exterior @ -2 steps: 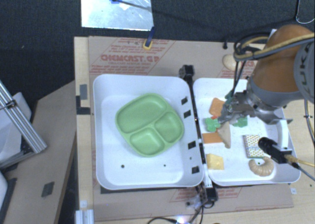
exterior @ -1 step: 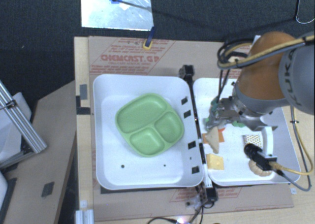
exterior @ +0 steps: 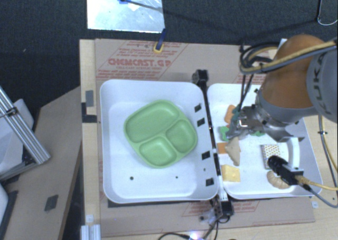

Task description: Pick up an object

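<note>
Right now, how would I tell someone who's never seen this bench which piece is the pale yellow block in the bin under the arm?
Start at the right bin, the one the arm reaches over. Go to its near left corner, beside the divider between the two bins. The pale yellow block lies there, squarish and flat-sided, nearer the front than the tan wedge-shaped piece just behind it.

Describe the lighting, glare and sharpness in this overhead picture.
Camera view: even, soft light with faint shadows; the white bins look bright, nearly washed out; the foil sheet up top shows mottled glare; the green tray is fairly sharp; the small items beneath the arm are soft and hard to identify.
</note>
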Controlling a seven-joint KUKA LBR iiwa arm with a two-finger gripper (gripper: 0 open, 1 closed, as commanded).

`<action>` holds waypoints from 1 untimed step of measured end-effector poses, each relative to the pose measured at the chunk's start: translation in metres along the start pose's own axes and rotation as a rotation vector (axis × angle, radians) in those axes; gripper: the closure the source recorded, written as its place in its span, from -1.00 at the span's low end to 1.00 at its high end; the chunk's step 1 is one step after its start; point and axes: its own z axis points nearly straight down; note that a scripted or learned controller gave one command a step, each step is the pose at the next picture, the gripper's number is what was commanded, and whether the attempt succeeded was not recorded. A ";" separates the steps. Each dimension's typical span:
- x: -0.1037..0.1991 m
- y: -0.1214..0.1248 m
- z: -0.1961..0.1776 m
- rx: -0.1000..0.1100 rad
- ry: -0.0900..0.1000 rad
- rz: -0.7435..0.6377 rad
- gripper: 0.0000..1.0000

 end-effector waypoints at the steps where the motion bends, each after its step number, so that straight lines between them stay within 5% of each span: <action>1: -0.003 -0.001 0.021 0.002 -0.001 0.001 1.00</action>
